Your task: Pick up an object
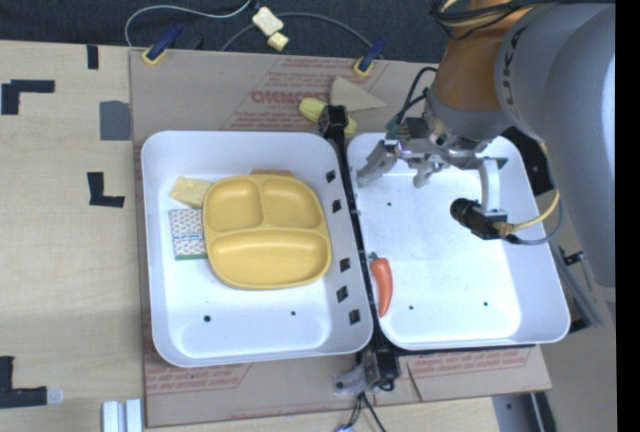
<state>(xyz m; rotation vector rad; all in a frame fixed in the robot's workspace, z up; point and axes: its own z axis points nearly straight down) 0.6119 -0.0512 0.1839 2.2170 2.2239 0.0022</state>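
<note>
A small orange carrot-shaped piece (381,284) lies in the right bin (470,320), close against its left wall. In the left bin (250,335) rests a yellow divided plate (267,230), with a yellow sponge-like piece (187,189) and a small patterned block (186,232) at its left side. My gripper (399,166) hangs over the upper left part of the right bin, open, its two grey fingers (373,164) spread with nothing between them. The carrot piece is well below the gripper in the view.
The black divider (345,220) runs between the two bins. A black cable fitting (480,218) on the arm hangs over the right bin's middle. Clamps, a cable and small yellow bits lie on the cardboard behind the bins.
</note>
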